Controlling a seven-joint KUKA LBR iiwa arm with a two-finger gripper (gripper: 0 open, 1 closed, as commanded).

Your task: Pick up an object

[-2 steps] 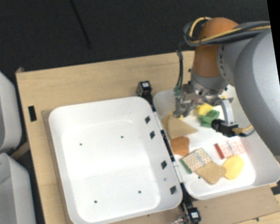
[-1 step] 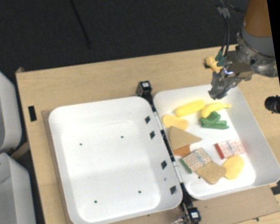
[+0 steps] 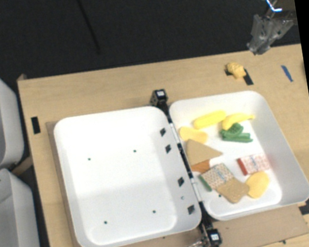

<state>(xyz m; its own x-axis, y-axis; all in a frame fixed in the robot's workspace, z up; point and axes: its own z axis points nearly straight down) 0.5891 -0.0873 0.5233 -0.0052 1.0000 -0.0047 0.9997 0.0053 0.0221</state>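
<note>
The gripper [image 3: 267, 29] hangs high at the far right corner, out past the edge of the bench surface [image 3: 97, 91], and from where I stand I cannot tell how its fingers are set; they read as a grey blur against the dark. Nothing is visible in them, so I judge the pick has not begun: this is the approach step.

All the candidates lie well below and to the left of the fingers, in the right bin [image 3: 277, 129]. Nearest to the fingers is the yellow banana-like piece [image 3: 209, 119], with a second yellow piece [image 3: 236, 118] just beside it and a green toy [image 3: 235, 133] beneath that. Further from the fingers sit a tan wedge [image 3: 202, 152], a red-and-white block [image 3: 252, 163] and a yellow lump [image 3: 258, 184]. A small yellow thing [image 3: 234, 69] rests on the surface outside the bins, closest of all to the fingers.

The banana-like piece lies with its long axis running left to right across the bin. The next move, I reckon, calls for travelling down and left over it, then closing across its short width.
</note>
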